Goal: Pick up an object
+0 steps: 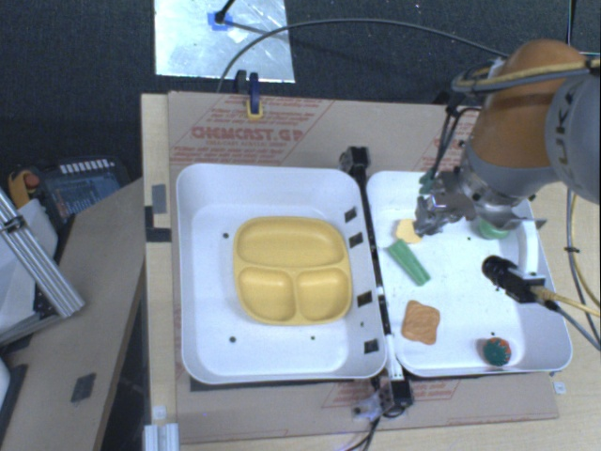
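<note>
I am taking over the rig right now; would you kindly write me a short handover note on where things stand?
Hand: low over the back of the right bin, next to the yellow piece; no object visibly held.
Things: yellow piece, green stick, orange piece and speckled ball all lie in the right bin. A yellow divided tray sits in the left bin.
Done: nothing lifted yet.
Left: grasp and lift one object; the yellow piece is nearest, so probably that one.
</note>
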Motion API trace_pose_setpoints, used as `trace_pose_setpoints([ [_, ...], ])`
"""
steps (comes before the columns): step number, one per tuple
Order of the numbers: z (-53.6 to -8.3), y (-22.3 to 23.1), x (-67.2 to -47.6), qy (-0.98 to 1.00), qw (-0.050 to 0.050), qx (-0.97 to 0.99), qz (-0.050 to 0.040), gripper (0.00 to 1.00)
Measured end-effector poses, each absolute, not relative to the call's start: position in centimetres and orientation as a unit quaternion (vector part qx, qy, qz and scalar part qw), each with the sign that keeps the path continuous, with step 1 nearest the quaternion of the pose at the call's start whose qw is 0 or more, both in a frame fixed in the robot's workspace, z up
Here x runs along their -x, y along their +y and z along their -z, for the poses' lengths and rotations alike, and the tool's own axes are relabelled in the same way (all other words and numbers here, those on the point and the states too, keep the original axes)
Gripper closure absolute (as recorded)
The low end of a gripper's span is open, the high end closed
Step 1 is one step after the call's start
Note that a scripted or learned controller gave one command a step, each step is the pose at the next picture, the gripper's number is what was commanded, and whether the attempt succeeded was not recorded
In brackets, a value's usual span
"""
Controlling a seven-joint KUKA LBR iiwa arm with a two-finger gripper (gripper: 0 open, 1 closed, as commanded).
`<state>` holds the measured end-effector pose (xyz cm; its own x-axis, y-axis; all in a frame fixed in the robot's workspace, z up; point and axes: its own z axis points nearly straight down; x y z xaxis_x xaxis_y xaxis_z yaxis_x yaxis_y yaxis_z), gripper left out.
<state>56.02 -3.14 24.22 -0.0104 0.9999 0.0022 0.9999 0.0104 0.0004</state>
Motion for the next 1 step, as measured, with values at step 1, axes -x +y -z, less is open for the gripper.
trace_pose_setpoints([
  [1,-24.43,1.83,-54.37,-0.71,0.001,0.704,0.0008,1.0],
])
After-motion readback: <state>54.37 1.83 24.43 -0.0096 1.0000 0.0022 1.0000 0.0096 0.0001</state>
